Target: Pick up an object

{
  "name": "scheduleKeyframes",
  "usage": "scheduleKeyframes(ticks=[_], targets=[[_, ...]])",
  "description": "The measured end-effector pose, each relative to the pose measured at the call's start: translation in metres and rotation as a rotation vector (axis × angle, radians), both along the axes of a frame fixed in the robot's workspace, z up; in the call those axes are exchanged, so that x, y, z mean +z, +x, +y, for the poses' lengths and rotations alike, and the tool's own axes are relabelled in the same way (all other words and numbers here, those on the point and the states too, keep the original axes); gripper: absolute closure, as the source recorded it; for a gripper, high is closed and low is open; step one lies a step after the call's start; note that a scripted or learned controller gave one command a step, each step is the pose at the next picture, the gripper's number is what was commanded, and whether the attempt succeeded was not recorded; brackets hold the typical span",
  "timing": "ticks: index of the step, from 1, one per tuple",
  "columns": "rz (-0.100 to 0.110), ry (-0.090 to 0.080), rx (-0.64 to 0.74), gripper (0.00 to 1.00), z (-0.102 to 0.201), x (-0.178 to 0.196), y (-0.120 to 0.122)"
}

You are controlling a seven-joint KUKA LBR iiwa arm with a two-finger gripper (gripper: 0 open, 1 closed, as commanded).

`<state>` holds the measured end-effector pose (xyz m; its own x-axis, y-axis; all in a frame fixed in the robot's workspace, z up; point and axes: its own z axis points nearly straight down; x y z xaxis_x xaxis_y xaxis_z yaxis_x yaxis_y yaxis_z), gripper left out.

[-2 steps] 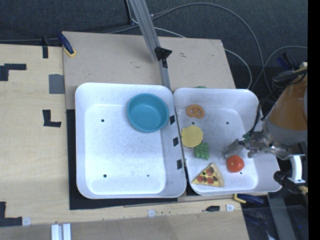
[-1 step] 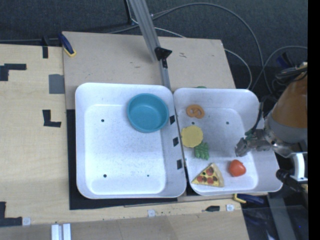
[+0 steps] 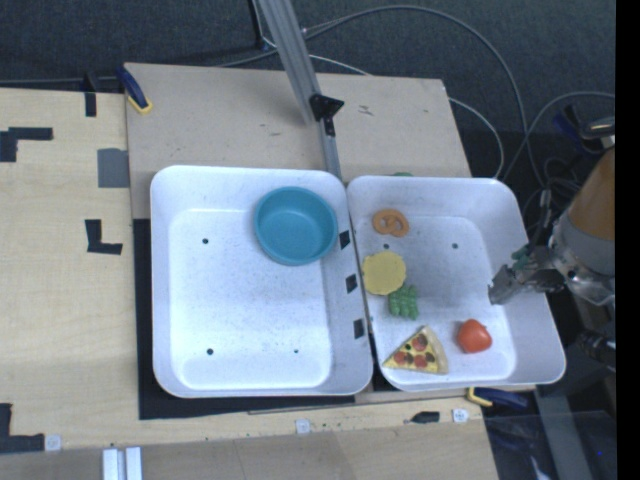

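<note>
- Left bin (image 3: 180, 368): a blue bowl (image 3: 295, 225) is seen at its far right corner.
- Right bin (image 3: 530, 363): an orange pretzel-like piece (image 3: 391, 222) lies far left, a yellow disc (image 3: 384, 272) just nearer, with a green piece (image 3: 404, 303) touching its near edge.
- A pizza slice toy (image 3: 417, 352) lies at the near wall; a red tomato-like piece (image 3: 474, 336) sits right of it, apart.
- Gripper (image 3: 508, 286) is seen over the right wall, nothing held; whether the jaws are open cannot be told.
- Judged: the red piece is the closest target. The gripper should be centred over it, clear of the wall, before descent.
</note>
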<state>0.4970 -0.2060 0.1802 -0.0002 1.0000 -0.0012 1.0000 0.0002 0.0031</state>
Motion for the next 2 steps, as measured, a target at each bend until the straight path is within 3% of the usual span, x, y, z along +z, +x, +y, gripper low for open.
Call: scheduleKeyframes(ticks=[1, 2], targets=[[0.001, 0.001, 0.000, 1.00, 0.000, 0.033, 0.000], [0.004, 0.002, 0.004, 1.00, 0.052, 0.027, 0.015]])
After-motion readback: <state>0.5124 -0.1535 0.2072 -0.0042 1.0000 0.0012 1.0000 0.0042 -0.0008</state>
